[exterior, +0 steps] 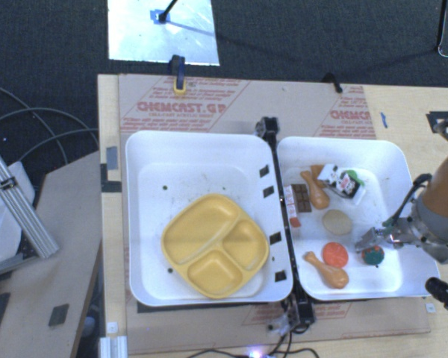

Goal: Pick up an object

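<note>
The right bin (392, 157) holds several toy foods. A small green and red object (372, 257) lies near its right front, and my gripper (372, 240) hangs right over it, reaching in from the right. Whether it touches the object is unclear. Left of that sit a red-orange tomato (334, 254) and a tan drumstick (327, 270). Farther back are a beige round piece (337, 221), a second drumstick (314, 188), a brown chocolate bar (301, 198) and a black, white and green packet (343, 182).
The left bin (149, 162) carries a yellow divided tray (214, 245). A black divider with clips (281, 207) runs between the bins. The grey arm (438, 218) covers the right bin's right wall.
</note>
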Available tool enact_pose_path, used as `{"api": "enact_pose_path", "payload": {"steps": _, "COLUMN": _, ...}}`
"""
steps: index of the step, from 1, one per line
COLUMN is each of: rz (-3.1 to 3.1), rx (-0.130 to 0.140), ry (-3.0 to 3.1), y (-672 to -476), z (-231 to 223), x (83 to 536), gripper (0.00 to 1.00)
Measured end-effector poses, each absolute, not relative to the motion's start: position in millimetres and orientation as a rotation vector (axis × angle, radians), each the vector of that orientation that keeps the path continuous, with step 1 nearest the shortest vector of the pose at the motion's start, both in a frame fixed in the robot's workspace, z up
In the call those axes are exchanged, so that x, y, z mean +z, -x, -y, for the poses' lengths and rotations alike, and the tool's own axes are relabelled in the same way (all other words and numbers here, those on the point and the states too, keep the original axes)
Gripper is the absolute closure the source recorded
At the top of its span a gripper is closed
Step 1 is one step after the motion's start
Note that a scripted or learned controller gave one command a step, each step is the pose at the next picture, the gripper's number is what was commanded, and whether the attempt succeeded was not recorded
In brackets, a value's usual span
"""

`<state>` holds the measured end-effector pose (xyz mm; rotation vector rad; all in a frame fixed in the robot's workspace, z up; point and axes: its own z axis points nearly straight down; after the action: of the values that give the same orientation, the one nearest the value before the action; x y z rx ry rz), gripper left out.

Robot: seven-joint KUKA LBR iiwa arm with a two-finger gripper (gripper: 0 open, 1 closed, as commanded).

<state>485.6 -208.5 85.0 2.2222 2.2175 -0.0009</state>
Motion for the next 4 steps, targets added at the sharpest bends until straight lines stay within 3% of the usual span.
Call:
{"api": "enact_pose_path", "payload": {"steps": 1, "rz": -2.219, "rx": 0.004, "ry": -2.216, "y": -488.4, "z": 206.9, "x": 95.7, "gripper": 1.0}}
{"api": "enact_pose_path", "payload": {"steps": 2, "rz": -2.219, "rx": 0.014, "ry": -2.201, "y": -563.2, "z": 195.6, "x": 215.4, "gripper": 1.0}}
{"api": "enact_pose_path", "payload": {"steps": 3, "rz": -2.238, "rx": 0.014, "ry": -2.202, "y": -622.3, "z": 83.3, "x": 222.4, "gripper": 1.0}}
{"api": "enact_pose_path", "payload": {"steps": 4, "rz": -2.216, "rx": -0.002, "ry": -2.22, "y": -643.0, "z": 153.9, "x": 208.2, "gripper": 1.0}}
